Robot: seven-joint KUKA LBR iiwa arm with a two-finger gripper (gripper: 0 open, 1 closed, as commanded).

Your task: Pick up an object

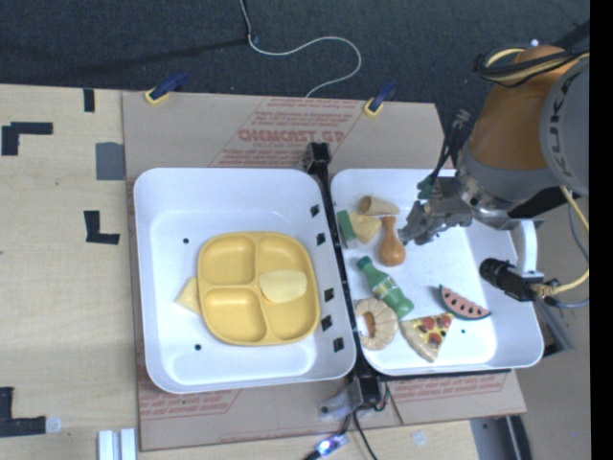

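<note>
two white bins sit side by side. nearest in the right bin [508, 353] lie a pizza slice [427, 333] and a round pastry [375, 322], then a watermelon slice [464, 303] and a green bottle [385, 285]. further back, the gripper [418, 228] hovers just beside a brown drumstick [390, 244]; whether its jaws are apart or together cannot be told. the left bin [163, 257] holds a yellow divided plate [257, 287].

Yellow plate [239, 300]; green bottle [386, 287]; white bins [158, 257].
</note>
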